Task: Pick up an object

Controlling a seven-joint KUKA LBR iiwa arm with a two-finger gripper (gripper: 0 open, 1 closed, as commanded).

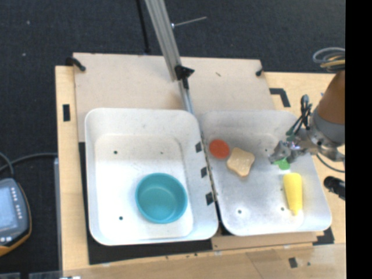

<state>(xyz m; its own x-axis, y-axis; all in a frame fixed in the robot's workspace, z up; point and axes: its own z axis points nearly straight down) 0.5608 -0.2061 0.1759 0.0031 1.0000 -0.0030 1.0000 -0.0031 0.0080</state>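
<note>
In the right bin [256,217] lie a small orange-red round piece [219,149], a tan bread-like piece [240,162] just right of it, and a yellow corn cob [293,192] with a green tip near the bin's right side. A teal bowl [161,197] stands in the left bin [116,156]. My gripper [283,154] reaches in from the right and hangs over the right bin just above the cob's green end. The tan piece is a short way to its left.
A slanted metal pole [165,34] rises from the back of the bench between the bins. A grey handheld device [13,208] lies at the far left, off the bench. A cable loop [328,56] sits at the upper right.
</note>
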